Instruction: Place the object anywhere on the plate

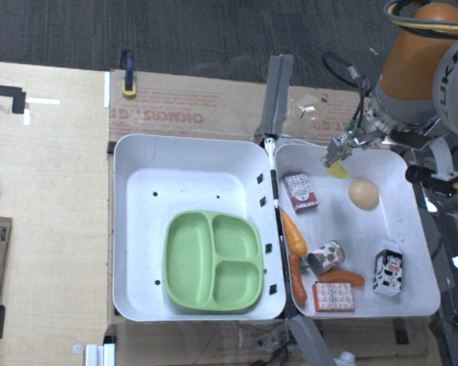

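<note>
A light green plate [212, 262] with three compartments lies in the left bin [134, 211]. My gripper [339, 152] hangs over the far left corner of the right bin [418, 252]. Directly beneath its tip lies a small yellow object [338, 171], partly hidden by the gripper. I cannot see whether the gripper touches it.
The right bin holds a beige egg-shaped ball [363, 193], a red and white carton [300, 192], two carrots [293, 232], a small can [327, 255], a sausage [341, 276], a red box [333, 297] and a cow-patterned carton [388, 272]. A grey divider post [276, 96] stands behind the bins.
</note>
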Controlling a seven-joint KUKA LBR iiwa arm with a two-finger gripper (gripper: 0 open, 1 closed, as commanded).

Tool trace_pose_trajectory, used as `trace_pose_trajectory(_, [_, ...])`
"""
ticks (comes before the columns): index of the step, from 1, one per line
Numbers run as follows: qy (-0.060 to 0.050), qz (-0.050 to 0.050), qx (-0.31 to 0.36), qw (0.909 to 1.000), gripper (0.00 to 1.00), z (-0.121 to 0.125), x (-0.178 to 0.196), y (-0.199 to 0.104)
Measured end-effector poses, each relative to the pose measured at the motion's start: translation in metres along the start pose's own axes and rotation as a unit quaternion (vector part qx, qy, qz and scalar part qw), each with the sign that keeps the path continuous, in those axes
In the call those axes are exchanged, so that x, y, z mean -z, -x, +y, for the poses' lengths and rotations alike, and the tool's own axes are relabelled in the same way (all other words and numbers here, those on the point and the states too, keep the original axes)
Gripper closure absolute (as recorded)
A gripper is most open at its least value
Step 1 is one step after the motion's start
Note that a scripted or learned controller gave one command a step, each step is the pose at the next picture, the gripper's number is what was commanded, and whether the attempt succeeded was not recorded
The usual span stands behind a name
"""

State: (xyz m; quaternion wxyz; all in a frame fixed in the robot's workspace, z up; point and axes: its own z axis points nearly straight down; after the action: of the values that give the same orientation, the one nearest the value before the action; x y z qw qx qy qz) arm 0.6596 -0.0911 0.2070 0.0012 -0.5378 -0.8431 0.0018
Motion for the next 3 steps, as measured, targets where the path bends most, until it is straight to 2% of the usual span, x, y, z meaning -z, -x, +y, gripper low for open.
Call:
trace_pose_trajectory(1, [-0.001,0.001,0.035,0.9994,1.0,0.003,-0.019,-0.075])
trace_pose_trajectory(2, [0.0,-0.001,0.078,0.997,1.0,-0.056,-0.018,-0.138])
trace_pose_trajectory(3, [0.002,-0.001,0.206,0.9785,1.0,-0.05,0.008,-0.177])
